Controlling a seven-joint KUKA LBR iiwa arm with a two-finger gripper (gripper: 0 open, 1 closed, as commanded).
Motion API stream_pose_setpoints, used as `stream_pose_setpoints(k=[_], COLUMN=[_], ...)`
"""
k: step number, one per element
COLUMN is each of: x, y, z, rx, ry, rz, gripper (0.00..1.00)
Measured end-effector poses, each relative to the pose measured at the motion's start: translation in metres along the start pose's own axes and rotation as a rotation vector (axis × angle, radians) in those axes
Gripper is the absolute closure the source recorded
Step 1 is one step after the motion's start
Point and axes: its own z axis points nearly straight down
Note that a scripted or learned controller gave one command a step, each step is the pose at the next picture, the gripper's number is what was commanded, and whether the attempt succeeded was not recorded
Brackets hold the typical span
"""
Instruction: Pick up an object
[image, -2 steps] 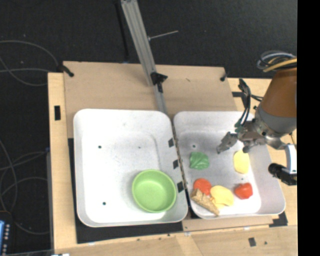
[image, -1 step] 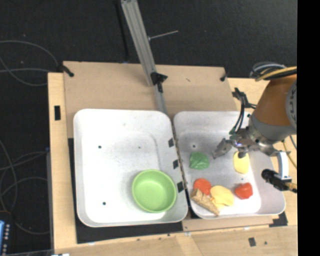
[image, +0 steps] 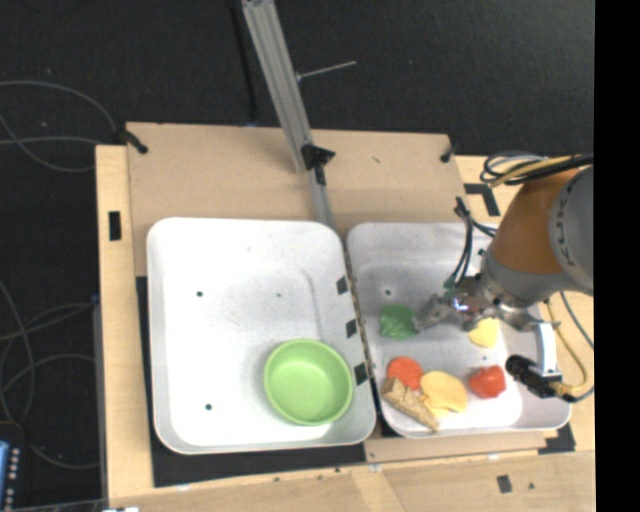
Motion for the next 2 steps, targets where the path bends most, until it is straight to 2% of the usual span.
stream_pose_setpoints(k=[1, 2], x=[0.0, -0.005], y=[0.002, -0.006], z=[-0.014, -0.067], rx=[-0.009, -0.011], ry=[0.002, 0.001], rz=[0.005, 0.001], gripper=[1.0, 1.0])
